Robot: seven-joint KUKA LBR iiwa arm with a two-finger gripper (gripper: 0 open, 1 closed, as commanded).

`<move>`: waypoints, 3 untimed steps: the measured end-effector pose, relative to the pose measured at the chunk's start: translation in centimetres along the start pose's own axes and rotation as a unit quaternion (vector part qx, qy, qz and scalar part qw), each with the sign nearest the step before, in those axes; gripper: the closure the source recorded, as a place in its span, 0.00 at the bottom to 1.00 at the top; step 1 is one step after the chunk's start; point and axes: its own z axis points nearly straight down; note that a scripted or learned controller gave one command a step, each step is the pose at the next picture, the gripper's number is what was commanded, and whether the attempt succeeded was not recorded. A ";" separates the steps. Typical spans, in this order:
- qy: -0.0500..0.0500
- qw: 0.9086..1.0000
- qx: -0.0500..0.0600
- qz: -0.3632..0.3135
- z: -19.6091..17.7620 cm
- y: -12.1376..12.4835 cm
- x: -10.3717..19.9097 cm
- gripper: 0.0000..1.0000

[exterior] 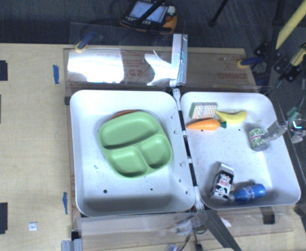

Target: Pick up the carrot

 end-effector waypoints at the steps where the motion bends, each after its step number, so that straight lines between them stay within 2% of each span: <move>1: 0.000 0.995 -0.001 -0.103 8.9 5.5 3.4 0.00; 2: -0.002 0.962 -0.004 -0.274 6.6 9.9 5.8 0.00; 3: -0.002 0.908 -0.004 -0.419 9.4 12.5 9.9 0.00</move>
